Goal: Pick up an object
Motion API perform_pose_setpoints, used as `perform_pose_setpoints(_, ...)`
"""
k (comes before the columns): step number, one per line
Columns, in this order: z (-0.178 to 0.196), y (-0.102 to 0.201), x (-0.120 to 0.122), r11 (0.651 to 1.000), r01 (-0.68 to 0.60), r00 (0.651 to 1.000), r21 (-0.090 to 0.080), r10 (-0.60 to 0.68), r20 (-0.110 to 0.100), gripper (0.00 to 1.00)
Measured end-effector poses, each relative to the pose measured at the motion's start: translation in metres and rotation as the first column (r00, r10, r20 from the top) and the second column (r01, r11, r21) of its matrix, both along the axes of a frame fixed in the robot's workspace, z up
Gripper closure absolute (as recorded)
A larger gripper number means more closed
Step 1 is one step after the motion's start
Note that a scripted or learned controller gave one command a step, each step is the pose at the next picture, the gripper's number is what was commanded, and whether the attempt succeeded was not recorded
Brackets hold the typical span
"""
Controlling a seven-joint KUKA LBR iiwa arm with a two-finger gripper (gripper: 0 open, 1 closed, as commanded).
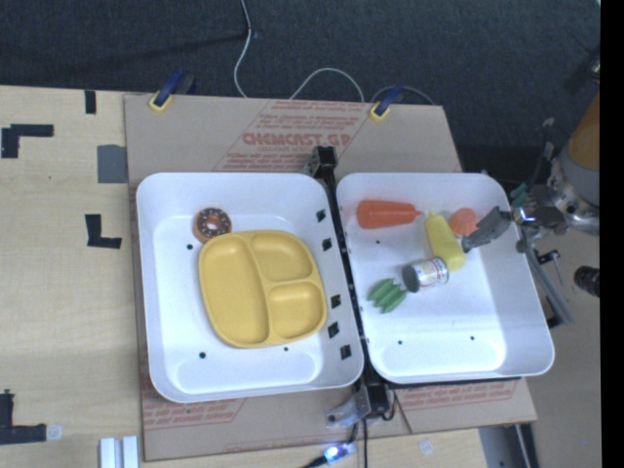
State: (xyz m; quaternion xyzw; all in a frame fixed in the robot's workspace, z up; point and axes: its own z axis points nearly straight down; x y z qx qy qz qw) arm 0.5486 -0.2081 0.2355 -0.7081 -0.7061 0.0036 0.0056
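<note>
The right bin point(487, 349) holds an orange carrot point(387, 213) at its back, a yellow bottle point(444, 241), a small orange piece point(464, 220) beside the bottle, a silver can point(426, 274) lying on its side, and a green pea pod point(387, 294). My gripper point(512, 224) hangs over the bin's right rim, just right of the orange piece and the bottle. Nothing shows in its grasp.
The left bin point(166, 359) contains a yellow divided plate point(261, 286) and a small chocolate donut point(211, 224) at its back left. Both bins rest on a cardboard sheet point(283, 139). Black clips point(336, 300) line the seam between the bins.
</note>
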Motion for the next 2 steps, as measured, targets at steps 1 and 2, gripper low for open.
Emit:
perform_pose_setpoints(1, 0.007, 0.001, 0.003, 1.0, -0.004, 1.0, -0.003, 0.004, 0.012, 0.0)
perform_pose_setpoints(2, -0.043, 0.01, 0.006, 1.0, -0.004, 1.0, -0.002, 0.004, 0.007, 0.0)
